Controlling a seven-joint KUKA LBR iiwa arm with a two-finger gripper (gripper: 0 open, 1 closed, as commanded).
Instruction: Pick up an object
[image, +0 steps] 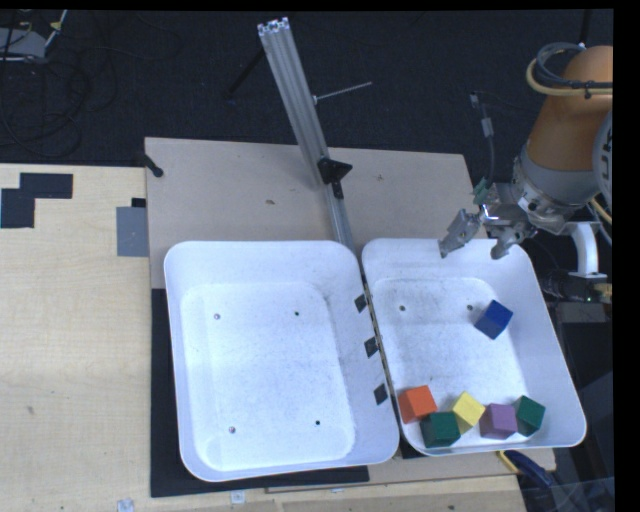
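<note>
Nearest the lens, along the lower edge of my right bin, a row of small blocks sits huddled together: an orange cube, a dark green cube just below and beside it, a yellow cube, a purple cube and another green cube at the row's right end. They touch or nearly touch one another. Well apart from them, higher in the same bin toward its right side, a blue cube lies alone, turned at an angle.

My claw hangs at the upper right of the frame, above the far rim of the right bin, its two fingers spread apart with nothing between them. The blue cube is the block closest to it, lower in the picture and slightly right.

The left bin fills the middle of the frame, touching the right bin along a seam with three black clips. A slanted aluminium rail rises from that seam toward the top of the frame. Both bins rest on the bench.
</note>
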